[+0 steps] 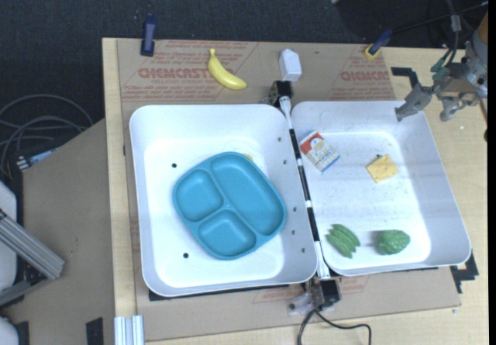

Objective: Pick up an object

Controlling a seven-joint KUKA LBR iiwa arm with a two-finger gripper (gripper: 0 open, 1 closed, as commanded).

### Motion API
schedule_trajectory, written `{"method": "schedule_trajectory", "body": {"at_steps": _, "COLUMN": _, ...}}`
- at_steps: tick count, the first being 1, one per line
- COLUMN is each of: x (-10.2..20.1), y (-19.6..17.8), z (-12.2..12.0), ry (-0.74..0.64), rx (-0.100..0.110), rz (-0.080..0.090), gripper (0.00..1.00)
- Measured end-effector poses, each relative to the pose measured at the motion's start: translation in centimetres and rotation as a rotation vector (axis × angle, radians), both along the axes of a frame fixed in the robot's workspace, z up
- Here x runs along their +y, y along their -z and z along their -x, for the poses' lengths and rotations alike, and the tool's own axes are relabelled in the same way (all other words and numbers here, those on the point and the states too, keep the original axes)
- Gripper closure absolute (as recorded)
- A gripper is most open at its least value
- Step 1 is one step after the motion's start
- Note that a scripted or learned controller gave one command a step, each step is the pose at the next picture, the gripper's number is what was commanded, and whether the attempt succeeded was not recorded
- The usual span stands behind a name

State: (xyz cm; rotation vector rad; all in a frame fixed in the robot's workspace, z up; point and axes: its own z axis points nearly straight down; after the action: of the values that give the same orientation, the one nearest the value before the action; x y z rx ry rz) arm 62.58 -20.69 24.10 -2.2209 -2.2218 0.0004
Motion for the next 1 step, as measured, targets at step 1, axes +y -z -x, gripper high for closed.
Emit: {"method": "schedule_trajectory", "body": {"at_steps": 1, "x": 0.19, "y": 11.77, "z": 0.12, "ry": 0.0, "rx": 0.004, "rz": -0.001, "gripper": 0.0}}
